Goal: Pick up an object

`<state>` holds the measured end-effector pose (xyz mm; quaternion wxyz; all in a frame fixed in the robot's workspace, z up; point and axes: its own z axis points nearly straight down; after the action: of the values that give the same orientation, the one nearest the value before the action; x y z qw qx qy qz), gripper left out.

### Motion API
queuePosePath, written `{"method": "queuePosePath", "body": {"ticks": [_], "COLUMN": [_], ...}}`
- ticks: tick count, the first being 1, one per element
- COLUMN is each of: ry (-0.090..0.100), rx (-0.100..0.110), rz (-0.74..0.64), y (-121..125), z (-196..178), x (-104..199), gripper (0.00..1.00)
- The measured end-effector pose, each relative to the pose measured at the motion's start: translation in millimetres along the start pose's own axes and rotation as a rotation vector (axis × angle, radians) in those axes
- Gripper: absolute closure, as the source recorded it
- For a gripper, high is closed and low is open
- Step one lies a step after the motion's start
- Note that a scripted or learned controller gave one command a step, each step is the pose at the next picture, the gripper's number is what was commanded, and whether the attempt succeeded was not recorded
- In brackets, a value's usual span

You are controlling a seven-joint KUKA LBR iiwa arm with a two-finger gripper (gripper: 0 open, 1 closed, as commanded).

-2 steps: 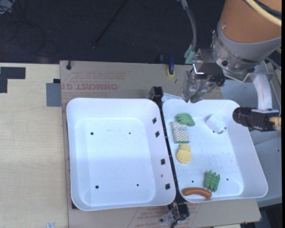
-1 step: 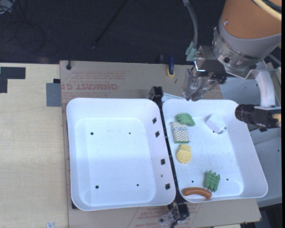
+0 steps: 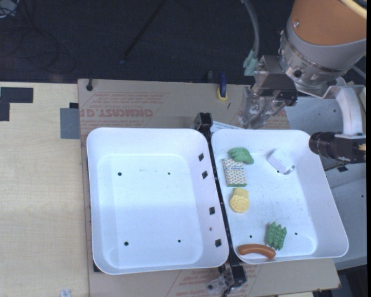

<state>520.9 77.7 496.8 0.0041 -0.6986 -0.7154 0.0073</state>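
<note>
The right bin [image 3: 324, 190] holds several small objects. A green leafy piece [image 3: 241, 155] lies near its back left, with a green-and-white checkered block [image 3: 235, 172] just in front of it and a yellow corn-like piece [image 3: 238, 200] below that. A white block [image 3: 281, 161] lies toward the back right. A dark green ridged piece [image 3: 275, 235] and an orange-red sausage [image 3: 256, 251] rest near the front rim. My gripper [image 3: 257, 113] hangs above the bin's back rim, behind the green leafy piece, with nothing visible between its fingers.
The left bin [image 3: 105, 166] sits beside the right one, joined by a black divider with clips [image 3: 211, 184]. A black cylindrical fixture [image 3: 334, 146] juts in at the right bin's back right corner. Cardboard [image 3: 142, 107] lies under both bins.
</note>
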Motion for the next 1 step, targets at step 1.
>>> {"method": "queuePosePath", "body": {"ticks": [1], "ry": [0.006], "rx": [-0.017], "rz": [0.018], "y": [0.1], "z": [-42.9], "x": [61.7], "gripper": [1.00]}}
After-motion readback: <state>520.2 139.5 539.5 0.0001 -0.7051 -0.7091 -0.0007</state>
